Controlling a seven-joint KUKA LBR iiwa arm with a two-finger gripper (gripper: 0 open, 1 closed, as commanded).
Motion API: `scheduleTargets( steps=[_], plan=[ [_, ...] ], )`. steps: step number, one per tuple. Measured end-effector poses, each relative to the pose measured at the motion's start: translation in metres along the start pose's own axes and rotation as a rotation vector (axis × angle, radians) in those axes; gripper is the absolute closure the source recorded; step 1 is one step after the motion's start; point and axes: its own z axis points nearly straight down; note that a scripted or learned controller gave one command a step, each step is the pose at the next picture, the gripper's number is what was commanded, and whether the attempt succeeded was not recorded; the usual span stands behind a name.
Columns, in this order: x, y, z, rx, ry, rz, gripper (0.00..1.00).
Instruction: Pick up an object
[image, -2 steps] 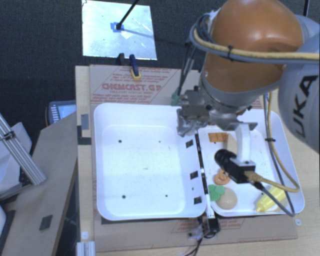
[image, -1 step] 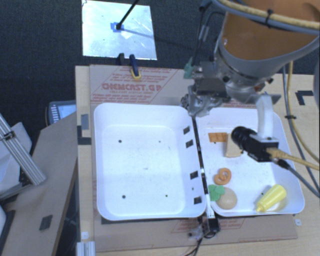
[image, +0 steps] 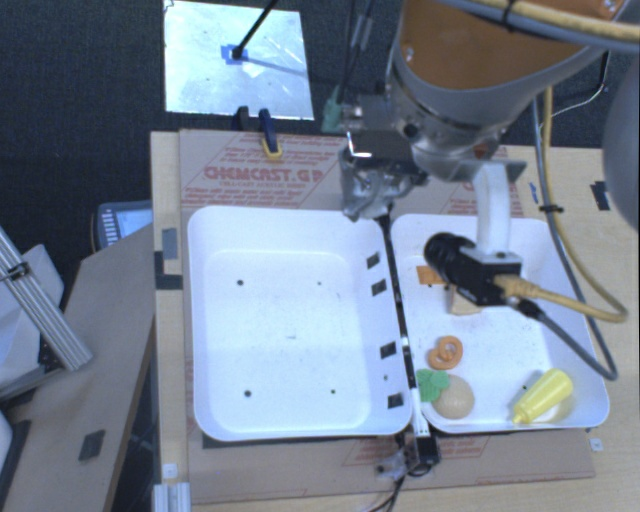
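My gripper hangs over the far end of the divider between the two white bins, above the back rim. In the right bin lie an orange ring, a green piece touching a beige egg-shaped object, and a yellow object near the front right corner. An orange piece and a tan piece sit farther back, partly hidden by the robot's wrist hardware. I see nothing between the gripper and the bins.
The left bin sits beside the right one on a cardboard sheet. A yellow-and-blue clamp stands at the sheet's back edge. The big arm body overhangs the back of the right bin.
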Motion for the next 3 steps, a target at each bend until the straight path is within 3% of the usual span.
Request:
scheduleTargets(
  steps=[1,2,3],
  plan=[
    [0.039,0.050,-0.014,0.000,-0.002,0.001,1.00],
    [-0.017,0.036,-0.015,0.004,-0.004,0.012,1.00],
    [0.016,0.046,0.111,0.016,-0.007,0.003,1.00]
  ],
)
